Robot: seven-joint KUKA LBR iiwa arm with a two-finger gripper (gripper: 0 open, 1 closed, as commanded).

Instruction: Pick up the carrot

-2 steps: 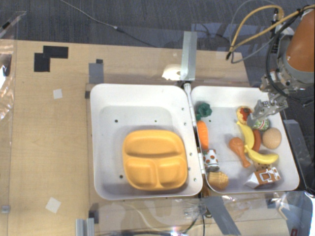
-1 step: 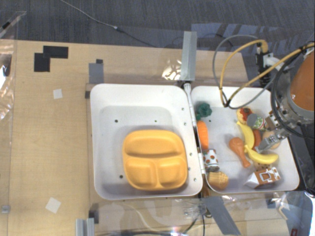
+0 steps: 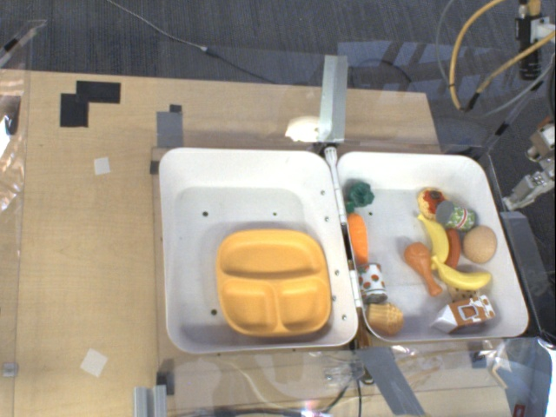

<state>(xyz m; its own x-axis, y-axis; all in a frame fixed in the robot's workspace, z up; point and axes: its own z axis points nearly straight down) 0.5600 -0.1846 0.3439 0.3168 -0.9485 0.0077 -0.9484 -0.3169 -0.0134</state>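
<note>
The small orange carrot with green leafy top [image 3: 356, 233] lay untouched at nine o'clock in the right white bin [image 3: 499, 224], hugging the divider, so reaching down was next; gripper state, can't tell.

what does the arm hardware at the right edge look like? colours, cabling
Little to go on: pale grey-white metal parts poke in at the right edge, likely the end effector, too small to detail. Above them loops a yellow hose, ending at a black fitting.
</note>
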